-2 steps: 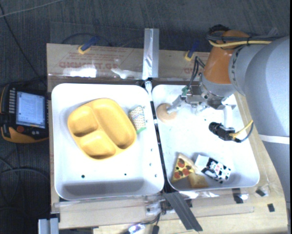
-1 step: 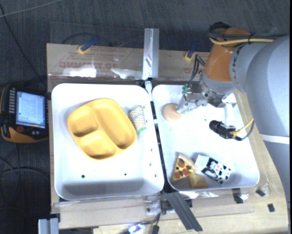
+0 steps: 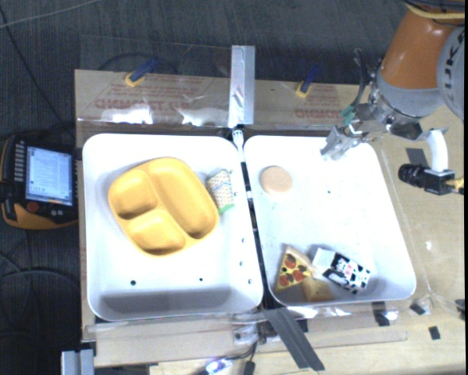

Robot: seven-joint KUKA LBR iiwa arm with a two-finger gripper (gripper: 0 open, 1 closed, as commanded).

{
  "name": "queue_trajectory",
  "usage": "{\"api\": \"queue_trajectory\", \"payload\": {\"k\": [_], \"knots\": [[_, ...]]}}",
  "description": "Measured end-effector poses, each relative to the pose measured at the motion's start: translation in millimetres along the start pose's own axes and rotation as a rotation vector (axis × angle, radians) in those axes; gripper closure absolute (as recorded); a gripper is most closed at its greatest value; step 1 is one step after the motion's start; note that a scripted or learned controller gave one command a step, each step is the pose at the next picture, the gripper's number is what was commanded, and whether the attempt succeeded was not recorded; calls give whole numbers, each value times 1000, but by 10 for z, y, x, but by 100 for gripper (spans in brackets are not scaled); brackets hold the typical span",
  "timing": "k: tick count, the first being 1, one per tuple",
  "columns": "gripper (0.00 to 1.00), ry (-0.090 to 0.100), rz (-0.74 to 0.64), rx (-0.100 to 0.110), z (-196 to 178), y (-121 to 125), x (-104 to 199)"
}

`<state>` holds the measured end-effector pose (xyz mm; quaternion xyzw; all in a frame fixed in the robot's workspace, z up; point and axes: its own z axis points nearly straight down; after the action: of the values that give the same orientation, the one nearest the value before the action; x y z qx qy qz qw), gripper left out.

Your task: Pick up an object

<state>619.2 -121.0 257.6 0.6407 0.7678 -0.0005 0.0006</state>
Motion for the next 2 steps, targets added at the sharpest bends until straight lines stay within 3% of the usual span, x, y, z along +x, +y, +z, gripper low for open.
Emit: {"api": "queue_trajectory", "payload": {"k": [1,2], "knots": [[100,1,-2,1,-84,8,9],[100,-3,-243,0,-827,-254,-584]]}}
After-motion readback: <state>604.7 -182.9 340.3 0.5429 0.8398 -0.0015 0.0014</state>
